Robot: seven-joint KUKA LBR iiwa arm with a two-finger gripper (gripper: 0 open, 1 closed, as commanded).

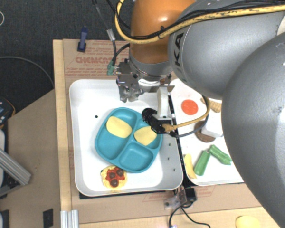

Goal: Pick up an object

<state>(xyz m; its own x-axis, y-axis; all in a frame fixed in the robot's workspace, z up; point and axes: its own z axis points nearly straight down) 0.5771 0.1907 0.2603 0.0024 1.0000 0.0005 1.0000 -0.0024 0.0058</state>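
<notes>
Grey and orange, the robot arm (pixel 213 46) reaches in from the right and covers much of the upper right of the camera view. Its gripper (pixel 129 95) hangs over the far part of the left bin (pixel 80 127), just above the far edge of a blue divided tray (pixel 128 158). Whether the gripper is wide or narrow cannot be told from this angle, and nothing is seen held in it.

The blue tray lies in the middle of the left bin, with two pale yellow pieces (pixel 117 126) resting in its upper compartments. A small toy pizza slice (pixel 113 176) with dark red dots lies near the bin's front edge, just beside the tray.

In the right bin (pixel 218 177) are an orange disc (pixel 190 107), two green pieces (pixel 220 155), a yellow piece (pixel 188 166) and a brown piece (pixel 205 137), partly hidden by the arm. Both bins sit on a cardboard-covered bench (pixel 66 61).
</notes>
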